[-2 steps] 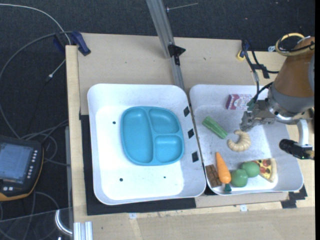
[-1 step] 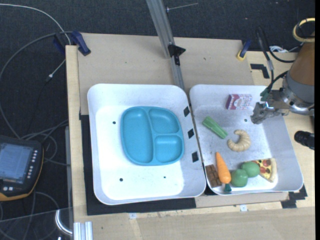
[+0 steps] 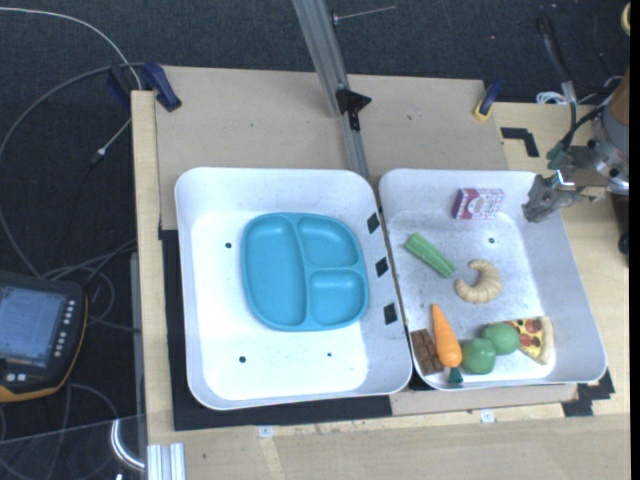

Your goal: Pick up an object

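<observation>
Two-finger gripper (image 3: 545,204) hangs over right white bin's (image 3: 585,298) upper-right rim, nothing held; finger gap can't tell. Nearest candidate: small pink carton (image 3: 477,203), lying apart from the clustered toy food.

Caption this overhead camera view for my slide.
Gripper at right bin's far edge; toy food inside, blue tray in left bin.

Even, diffuse overhead light falls across the bench (image 3: 300,118), leaving only soft, faint shadows inside the two white bins (image 3: 200,298). The bins read bright with a slight bluish cast and no hard glare, while the dark floor (image 3: 60,118) stays dim. Overall focus is slightly soft and grainy.
</observation>
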You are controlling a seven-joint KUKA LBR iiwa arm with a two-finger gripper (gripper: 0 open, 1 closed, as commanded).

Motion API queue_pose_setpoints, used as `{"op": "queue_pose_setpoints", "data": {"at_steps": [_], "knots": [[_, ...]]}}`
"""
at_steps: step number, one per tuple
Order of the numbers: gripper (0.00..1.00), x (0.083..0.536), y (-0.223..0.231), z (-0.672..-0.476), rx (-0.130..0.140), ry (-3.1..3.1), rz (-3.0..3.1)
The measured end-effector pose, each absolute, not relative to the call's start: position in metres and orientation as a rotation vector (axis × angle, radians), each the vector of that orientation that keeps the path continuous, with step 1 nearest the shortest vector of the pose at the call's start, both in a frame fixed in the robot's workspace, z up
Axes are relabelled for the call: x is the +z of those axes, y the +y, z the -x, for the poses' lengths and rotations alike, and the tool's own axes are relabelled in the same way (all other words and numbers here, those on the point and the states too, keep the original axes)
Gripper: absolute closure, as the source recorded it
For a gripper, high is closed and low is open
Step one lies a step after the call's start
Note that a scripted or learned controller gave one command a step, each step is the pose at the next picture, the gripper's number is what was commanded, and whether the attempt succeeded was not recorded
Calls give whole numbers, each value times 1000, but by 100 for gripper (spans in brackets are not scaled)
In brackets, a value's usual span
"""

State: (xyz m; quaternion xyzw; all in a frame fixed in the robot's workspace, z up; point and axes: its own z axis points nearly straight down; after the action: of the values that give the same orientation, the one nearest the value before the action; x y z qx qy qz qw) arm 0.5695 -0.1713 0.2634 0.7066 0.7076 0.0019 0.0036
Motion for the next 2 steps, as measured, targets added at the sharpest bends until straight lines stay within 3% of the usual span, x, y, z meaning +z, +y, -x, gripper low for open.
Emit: {"op": "queue_pose_setpoints", "data": {"at_steps": [1, 2], "knots": [[100, 304, -171, -571, 5, 2219, -2215], [100, 285, -118, -560, -1, 2228, -2220]]}}
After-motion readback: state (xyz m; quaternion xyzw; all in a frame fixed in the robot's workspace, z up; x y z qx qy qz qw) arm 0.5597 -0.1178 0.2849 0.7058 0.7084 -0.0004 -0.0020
